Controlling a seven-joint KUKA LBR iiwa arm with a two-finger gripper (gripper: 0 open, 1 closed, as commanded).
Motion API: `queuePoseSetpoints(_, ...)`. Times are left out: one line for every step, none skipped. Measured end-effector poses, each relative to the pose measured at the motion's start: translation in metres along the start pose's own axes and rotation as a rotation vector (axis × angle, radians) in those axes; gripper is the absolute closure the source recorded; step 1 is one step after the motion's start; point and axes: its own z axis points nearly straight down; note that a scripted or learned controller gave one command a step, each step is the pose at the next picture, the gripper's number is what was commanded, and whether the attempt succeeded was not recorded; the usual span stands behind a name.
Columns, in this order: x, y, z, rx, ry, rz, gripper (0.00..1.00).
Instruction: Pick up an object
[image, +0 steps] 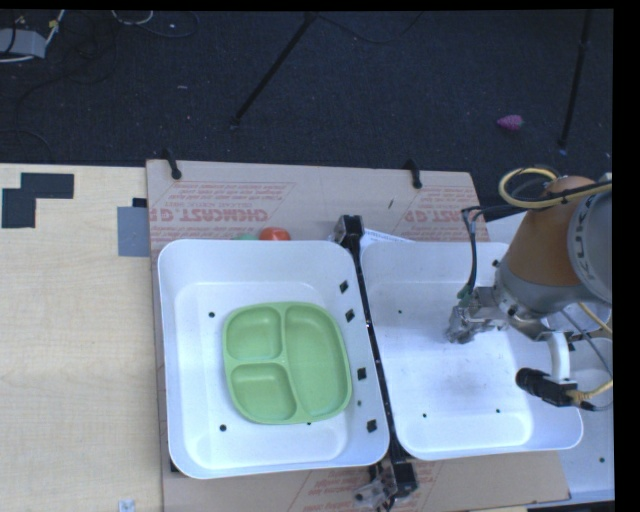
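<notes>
Green divided plate (287, 362) flat at centre of left bin (190, 440). Gripper (462, 327) low near right edge of right bin (440, 440); finger state indeterminable. Risk: closing on bare floor, plate unreached.

Light falls evenly from above, bright on the two white bins (190, 300) and the pale bench, while the floor beyond sinks to near-black. The white plastic nearly washes out — little surface detail survives around the green divided plate (288, 362), which casts only a thin, soft shadow at its lower rim. Just below the gripper (462, 330) a faint grey smudge of shadow lies on the bin floor. The picture is slightly soft and grainy throughout — the gripper's own shape is blurred. No strong glare spots.
</notes>
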Motion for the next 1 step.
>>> queuePoseSetpoints(0.0059, -0.0059, -0.0483, -0.005, -0.001, -0.005, 1.0)
